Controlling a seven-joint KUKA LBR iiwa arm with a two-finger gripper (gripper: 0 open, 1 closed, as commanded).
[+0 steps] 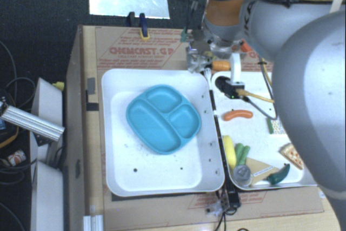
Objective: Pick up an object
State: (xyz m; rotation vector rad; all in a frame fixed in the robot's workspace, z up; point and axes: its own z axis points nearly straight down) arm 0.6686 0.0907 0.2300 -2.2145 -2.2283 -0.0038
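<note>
Blue divided plate (164, 118) in white bin (121, 170); orange sausage (238, 114).

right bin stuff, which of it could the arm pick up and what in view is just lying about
Job candidates, right bin:
orange sausage
yellow piece
green pieces
dark green pepper
end effector, at the bins' top edge

Lying about:
blue divided plate in the left bin
cardboard sheet
cables at left

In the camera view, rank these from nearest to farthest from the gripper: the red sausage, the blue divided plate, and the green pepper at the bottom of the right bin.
Measured from the gripper, at the top edge of the bins:
1. Red sausage, in the right bin, just below the gripper.
2. Blue divided plate, in the middle of the left bin.
3. Green pepper, at the right bin's bottom edge.
</note>
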